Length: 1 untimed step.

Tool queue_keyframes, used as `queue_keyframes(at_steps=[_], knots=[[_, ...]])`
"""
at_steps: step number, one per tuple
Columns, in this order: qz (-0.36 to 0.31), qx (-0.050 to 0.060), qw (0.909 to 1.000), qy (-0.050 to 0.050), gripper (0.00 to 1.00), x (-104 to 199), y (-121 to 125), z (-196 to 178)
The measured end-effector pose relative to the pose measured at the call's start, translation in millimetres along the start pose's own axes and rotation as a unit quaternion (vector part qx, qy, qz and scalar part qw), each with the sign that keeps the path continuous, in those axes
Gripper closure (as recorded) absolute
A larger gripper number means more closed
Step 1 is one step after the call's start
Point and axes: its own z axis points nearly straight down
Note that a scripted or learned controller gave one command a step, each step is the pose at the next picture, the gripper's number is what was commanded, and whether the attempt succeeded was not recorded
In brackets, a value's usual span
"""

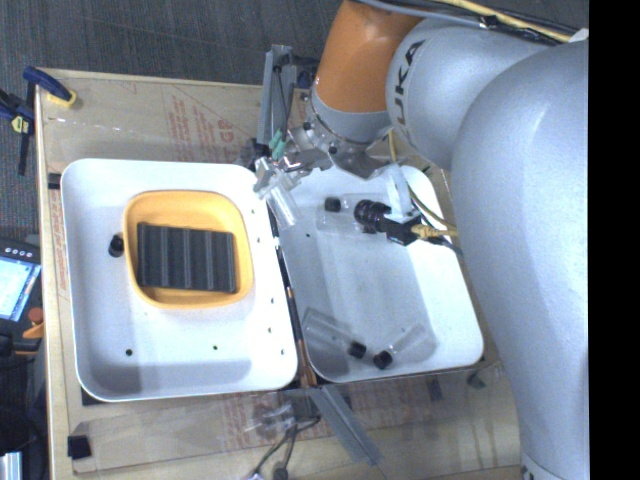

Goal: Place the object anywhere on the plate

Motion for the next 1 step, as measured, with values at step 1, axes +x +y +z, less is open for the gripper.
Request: queue_keyframes(at_steps=[1], knots=[[-0.173, 0.003, 0.9849, 0.001, 1.00, -4.3, -15.2, 45.8]])
